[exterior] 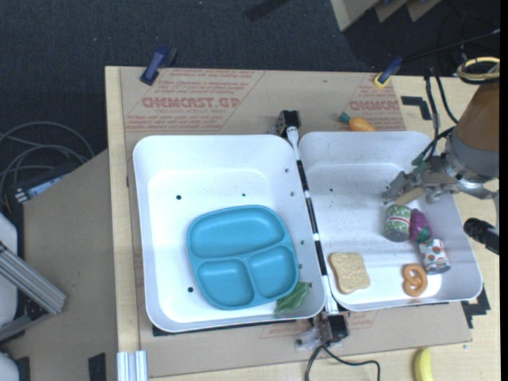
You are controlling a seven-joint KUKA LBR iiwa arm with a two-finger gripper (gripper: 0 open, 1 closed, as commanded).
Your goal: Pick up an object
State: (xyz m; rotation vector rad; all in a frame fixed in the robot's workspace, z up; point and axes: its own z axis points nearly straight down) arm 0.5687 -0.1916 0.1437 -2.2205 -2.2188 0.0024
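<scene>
Since the claw [403,190] hangs spread just above the small can [398,222], we judge it light, stiff, slippery; grip across its sides.

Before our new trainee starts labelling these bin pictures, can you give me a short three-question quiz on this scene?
1. True or false: the blue divided plate lies in the left bin.
2. Which lies closest to the pretzel? A) cracker B) small patterned cup C) green leafy piece
3. Fill in: the gripper is over the ____ bin.

Key: 1 true; 2 B; 3 right.
</scene>
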